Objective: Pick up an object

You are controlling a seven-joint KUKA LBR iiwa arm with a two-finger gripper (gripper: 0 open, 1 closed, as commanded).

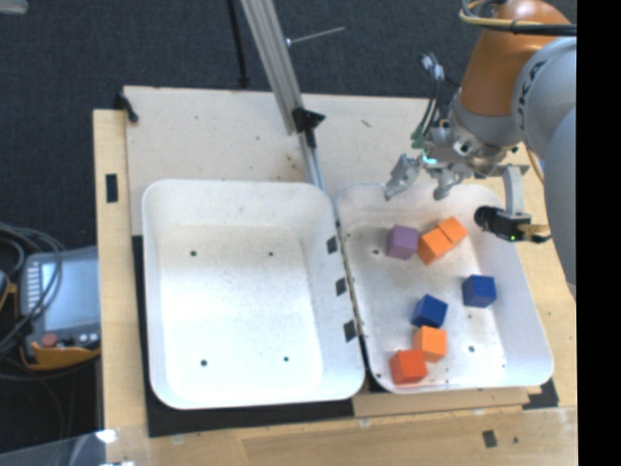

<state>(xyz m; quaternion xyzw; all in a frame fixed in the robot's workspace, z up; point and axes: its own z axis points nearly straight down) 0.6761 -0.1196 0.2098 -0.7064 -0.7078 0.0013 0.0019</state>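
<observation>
Claw (420,181) released above the right bin's (519,299) far edge.
Nothing sits between its spread fingers. Purple block (402,242) lies just below the claw, orange block (441,238) beside it; two blue and two orange blocks lie farther down.

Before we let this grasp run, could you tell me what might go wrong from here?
1. The purple block and orange block sit touching; the open gripper, poised above the right bin's far end, may nudge one while closing on the other, or catch both.
2. These blocks lie near the bin's far wall, so a finger could strike the rim on descent.
</observation>
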